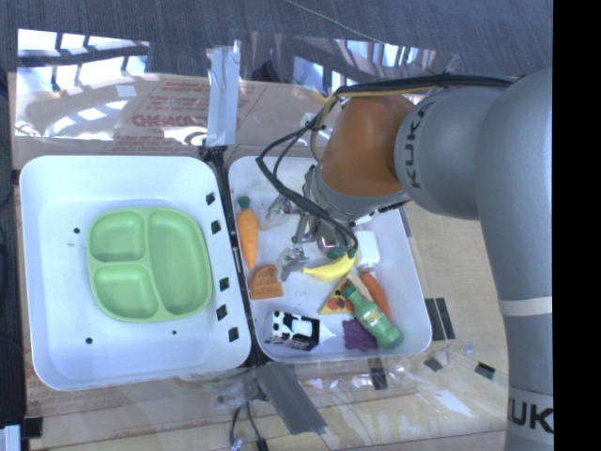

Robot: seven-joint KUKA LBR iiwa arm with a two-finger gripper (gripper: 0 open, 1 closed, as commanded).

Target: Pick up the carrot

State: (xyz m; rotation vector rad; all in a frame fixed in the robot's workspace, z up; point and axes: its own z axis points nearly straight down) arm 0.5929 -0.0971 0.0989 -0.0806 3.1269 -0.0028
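The carrot (247, 237), orange with a small green top, lies lengthwise along the left wall of the right bin (406, 252), pointing toward the front. My gripper (310, 250) hangs low over the middle of that bin, a short way right of the carrot and just above a yellow banana (331, 270). The orange wrist band and cables hide most of the gripper, and nothing shows in its hold.
Right bin also holds a brown toast piece (265, 283), a black-and-white block (295, 329), a green bottle (372, 316), purple grapes (355, 335), a small orange-red piece (376, 291) and a white block (367, 249). Left bin (56, 186) holds a green divided plate (150, 263).
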